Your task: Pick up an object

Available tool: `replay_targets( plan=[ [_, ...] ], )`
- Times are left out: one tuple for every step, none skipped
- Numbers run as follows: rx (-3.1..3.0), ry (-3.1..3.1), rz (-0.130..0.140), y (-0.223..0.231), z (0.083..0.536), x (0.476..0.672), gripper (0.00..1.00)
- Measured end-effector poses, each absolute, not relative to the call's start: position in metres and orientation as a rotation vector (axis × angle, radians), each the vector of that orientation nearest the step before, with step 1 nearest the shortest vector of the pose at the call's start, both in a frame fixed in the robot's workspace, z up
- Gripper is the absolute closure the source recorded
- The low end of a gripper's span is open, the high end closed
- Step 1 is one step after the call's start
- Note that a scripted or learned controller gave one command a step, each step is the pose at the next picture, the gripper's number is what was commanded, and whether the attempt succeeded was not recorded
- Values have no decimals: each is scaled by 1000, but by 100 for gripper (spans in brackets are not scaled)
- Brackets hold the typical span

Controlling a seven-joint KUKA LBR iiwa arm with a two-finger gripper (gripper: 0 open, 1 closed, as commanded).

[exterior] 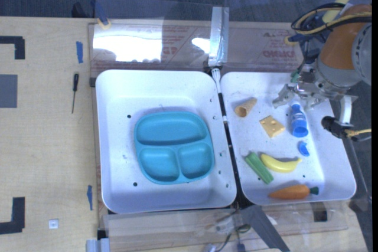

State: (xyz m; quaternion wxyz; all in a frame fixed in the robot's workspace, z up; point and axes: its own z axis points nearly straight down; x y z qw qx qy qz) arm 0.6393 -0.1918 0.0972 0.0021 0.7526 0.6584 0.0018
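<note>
Hovering over the far part of the right bin point(336, 186), the gripper point(299, 93) sits just above the blue bottle point(299, 121); its metal fingers look spread apart, with nothing seen between them, so I judge that no object has been lifted yet; the pick is at its approach stage, and the closing and the lift are both left to do.

The bottle lies directly under the gripper and seems the likeliest target, though that is a guess from position alone; whether the fingers already touch it cannot be told from this slant.

Counting the right bin: 1 blue bottle; 1 small blue cap-like piece point(303, 149) just nearer than it; 1 yellow cheese wedge point(272, 126) beside the bottle; 1 tan cone point(245, 107) toward the divider; 1 banana point(280, 163); 1 green vegetable point(258, 164) touching or nearly touching the banana's end; 1 carrot point(290, 191) along the near wall; 7 loose things in all, every one resting on the bin floor.

The left bin point(112, 127) holds 1 teal tray point(173, 147) with 3 compartments, lying flat; well apart from the arm.

There are 2 bins and 1 arm point(345, 50), grey with its orange band, reaching in from the right.
</note>
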Motion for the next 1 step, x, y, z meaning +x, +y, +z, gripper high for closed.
replay_targets(
  plan=[
    [2361, 2068, 4, -191, 105, 639, 100]
  ],
)
